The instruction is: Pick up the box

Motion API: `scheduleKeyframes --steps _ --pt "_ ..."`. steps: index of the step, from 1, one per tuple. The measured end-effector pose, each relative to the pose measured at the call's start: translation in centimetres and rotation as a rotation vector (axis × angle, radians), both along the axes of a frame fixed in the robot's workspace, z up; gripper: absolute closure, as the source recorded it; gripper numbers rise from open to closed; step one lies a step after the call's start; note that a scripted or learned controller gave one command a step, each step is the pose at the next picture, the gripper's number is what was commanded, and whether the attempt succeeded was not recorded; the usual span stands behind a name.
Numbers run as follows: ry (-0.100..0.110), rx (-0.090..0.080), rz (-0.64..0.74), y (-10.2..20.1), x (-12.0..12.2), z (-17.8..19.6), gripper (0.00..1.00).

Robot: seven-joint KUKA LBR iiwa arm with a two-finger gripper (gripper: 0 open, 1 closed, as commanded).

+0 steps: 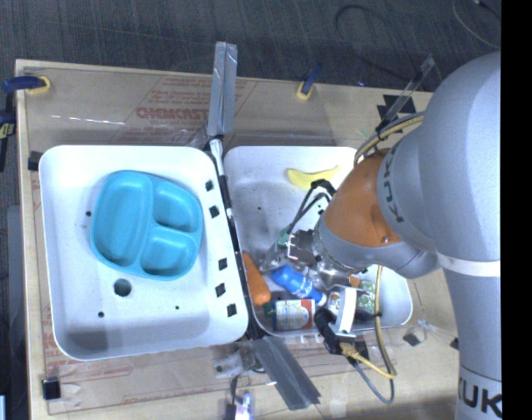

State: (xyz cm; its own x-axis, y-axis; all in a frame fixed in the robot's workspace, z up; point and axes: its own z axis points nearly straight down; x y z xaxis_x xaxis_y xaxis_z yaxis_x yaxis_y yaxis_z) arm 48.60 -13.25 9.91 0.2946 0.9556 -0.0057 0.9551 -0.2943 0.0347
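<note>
Two white bins sit side by side on the desk point(91, 94), and we see the arm point(380, 208) bent low over the right bin point(257, 169), so we judge the reach-and-grasp step is in hand. The jaws point(305, 265) hang among clutter at that bin's near end (blue item, orange item, a can); how wide they stand we cannot tell, nor what they touch. The box point(364, 297), as we read it, lies just beside them. Next comes centring over it. The left bin point(65, 173) holds a blue tray point(148, 224).
</note>
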Motion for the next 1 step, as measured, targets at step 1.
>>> scheduleKeyframes --steps 1 --pt "0.003 0.000 -0.001 -0.02 -0.10 -0.08 0.00"
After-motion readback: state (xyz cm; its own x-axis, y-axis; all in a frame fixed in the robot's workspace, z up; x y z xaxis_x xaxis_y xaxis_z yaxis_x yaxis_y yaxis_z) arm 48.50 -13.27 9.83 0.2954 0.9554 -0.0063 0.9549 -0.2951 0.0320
